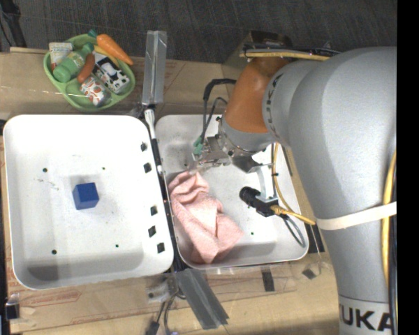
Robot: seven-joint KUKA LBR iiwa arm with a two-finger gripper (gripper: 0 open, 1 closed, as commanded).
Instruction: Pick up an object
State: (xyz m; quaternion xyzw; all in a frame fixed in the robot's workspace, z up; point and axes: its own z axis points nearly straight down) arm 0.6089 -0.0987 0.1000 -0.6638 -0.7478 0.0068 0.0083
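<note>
Lying nearest the jaws: a pink cloth [199,218], crumpled, in the bin at centre-right of the frame. It runs along that bin's left wall and down to its lower edge.
Cloth top: the upper fold sits just below the jaws. I cannot tell from my feed whether the two touch.
Jaws: down inside the centre-right bin, in its upper left part. From this slant I cannot tell whether they are apart or together.
Blue cube [86,195]: alone on the floor of the left bin, left of that bin's centre, well apart from the cloth and the jaws.
Centre-right bin [227,185]: white and shallow, with bare floor showing to the right of the cloth.
Left bin [77,149]: white and shallow, with a few dark specks on its floor.
Seam: the two bins sit side by side. I see small black clips [153,211] along the join and a grey metal bar [153,68] rising from it toward the top of the frame.
Arm [335,152]: grey and bulky along the right of the frame, with its orange band [248,100] at top centre, over the centre-right bin's upper edge.
Green bowl [75,104]: upper left of the frame, just above the left bin's rim. It holds toy foods, with an orange carrot [113,47] at its upper right.
Table [17,75]: a brown board under the bins and the bowl.
</note>
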